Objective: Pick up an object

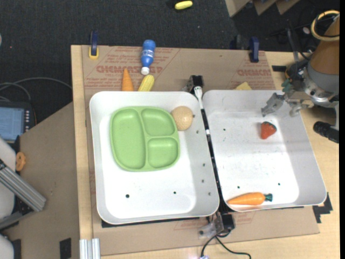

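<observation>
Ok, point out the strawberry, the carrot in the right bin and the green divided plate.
strawberry [268, 130], camera view, middle of its red body.
carrot [246, 199], camera view, middle of its orange body, at the right bin's near edge.
green divided plate [128, 139], camera view, floor of its largest compartment.

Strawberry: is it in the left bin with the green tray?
No, the strawberry lies in the right bin, while the green tray sits in the left bin.

Red strawberry [268, 130], right bin [302, 166]; orange carrot [247, 199], front rim.
</observation>
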Action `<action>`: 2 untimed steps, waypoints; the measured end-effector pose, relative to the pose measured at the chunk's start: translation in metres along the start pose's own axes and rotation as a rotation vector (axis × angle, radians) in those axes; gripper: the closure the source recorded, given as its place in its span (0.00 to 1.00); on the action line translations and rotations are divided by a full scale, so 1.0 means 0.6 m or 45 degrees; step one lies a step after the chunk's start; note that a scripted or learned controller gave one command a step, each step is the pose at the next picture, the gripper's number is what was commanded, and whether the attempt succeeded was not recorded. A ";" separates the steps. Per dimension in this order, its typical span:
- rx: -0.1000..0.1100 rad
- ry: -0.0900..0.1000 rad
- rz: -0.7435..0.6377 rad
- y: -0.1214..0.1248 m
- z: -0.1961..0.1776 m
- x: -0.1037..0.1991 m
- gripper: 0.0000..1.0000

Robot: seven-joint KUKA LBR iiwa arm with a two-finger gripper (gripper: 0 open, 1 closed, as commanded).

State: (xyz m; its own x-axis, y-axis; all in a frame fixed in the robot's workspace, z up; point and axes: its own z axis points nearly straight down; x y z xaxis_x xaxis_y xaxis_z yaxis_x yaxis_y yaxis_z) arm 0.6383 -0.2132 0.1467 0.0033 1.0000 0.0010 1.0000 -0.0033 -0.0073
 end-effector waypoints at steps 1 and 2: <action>-0.003 0.001 -0.003 -0.035 0.024 0.005 0.00; 0.001 0.003 -0.003 -0.068 0.110 0.033 0.00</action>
State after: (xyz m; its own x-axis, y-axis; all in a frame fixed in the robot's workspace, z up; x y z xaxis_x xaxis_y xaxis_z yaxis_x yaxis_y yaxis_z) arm 0.5973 -0.1933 0.0812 0.0011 1.0000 0.0035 1.0000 -0.0011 -0.0078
